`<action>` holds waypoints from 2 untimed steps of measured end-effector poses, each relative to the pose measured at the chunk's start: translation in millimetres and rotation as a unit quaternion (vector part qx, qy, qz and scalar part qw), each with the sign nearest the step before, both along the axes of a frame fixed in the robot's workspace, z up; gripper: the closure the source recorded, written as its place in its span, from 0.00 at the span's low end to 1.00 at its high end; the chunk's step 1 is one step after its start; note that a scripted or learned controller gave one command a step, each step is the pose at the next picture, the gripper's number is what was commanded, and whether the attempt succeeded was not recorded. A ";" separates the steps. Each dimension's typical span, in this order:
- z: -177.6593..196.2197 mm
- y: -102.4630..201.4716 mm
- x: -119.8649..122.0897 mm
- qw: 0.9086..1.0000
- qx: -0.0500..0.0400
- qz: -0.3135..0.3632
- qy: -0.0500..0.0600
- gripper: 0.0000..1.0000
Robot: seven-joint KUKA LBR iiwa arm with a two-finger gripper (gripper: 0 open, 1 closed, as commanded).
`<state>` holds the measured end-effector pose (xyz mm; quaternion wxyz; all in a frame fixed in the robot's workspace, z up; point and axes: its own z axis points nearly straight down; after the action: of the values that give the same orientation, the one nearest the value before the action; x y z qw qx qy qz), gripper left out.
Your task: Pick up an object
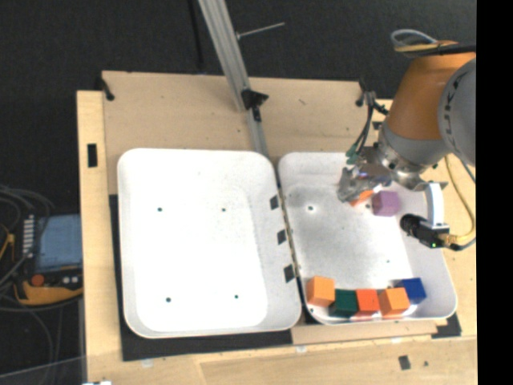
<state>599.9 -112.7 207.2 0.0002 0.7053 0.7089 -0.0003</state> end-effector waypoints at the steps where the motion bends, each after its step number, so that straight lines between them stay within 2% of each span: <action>1: -4.3 50.4 -11.4 1.000 0.000 0.000 0.000 1.00; 2: 14.3 101.6 -24.5 1.000 0.002 0.001 0.000 1.00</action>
<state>575.4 -11.1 221.6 -0.0008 0.7044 0.7098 0.0012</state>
